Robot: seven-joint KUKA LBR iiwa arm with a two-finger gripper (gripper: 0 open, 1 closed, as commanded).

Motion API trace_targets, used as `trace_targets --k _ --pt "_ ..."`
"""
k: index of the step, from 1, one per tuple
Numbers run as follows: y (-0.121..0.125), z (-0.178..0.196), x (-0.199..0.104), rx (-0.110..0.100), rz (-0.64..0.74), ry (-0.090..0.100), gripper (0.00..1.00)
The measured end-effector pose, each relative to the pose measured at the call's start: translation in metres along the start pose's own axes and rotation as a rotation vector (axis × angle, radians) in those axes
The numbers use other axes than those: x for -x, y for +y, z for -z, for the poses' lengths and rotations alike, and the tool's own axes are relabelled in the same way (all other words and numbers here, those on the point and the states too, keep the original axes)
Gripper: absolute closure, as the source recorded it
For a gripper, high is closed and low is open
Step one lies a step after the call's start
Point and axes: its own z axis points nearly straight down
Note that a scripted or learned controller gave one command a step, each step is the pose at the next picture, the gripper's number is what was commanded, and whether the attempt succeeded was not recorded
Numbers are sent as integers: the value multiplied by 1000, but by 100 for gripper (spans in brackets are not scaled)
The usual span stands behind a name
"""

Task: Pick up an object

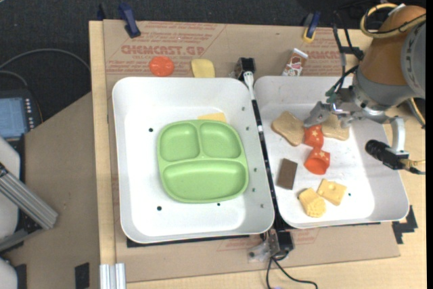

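Note:
My gripper (329,112) hangs low over the back of the right bin (385,203), reaching in from the right. Directly under and beside it lie a tan bread slice (337,130) and a small red piece (313,137). Another tan bread slice (287,127) lies to its left. Nearer the front are a red cup-like piece (317,161), a brown rectangular bar (287,173), a yellow cracker (332,191) and a yellow round piece (311,203). Nothing shows as lifted off the bin floor.
The left bin (132,118) holds a green divided plate (201,160) and a pale yellow piece (213,117) behind it. Behind the bins on the cardboard lie an orange item (161,65), a yellow item (202,68) and a small carton (295,62). Blue clamps (128,20) hold the board's back edge.

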Motion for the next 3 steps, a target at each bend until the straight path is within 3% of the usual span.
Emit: trace_targets --k 1,2,3 --pt "-28 -31 -9 -3 -4 3 0" --pt "-128 -32 11 -15 -9 5 0" --pt "-59 -31 -40 0 5 3 0"
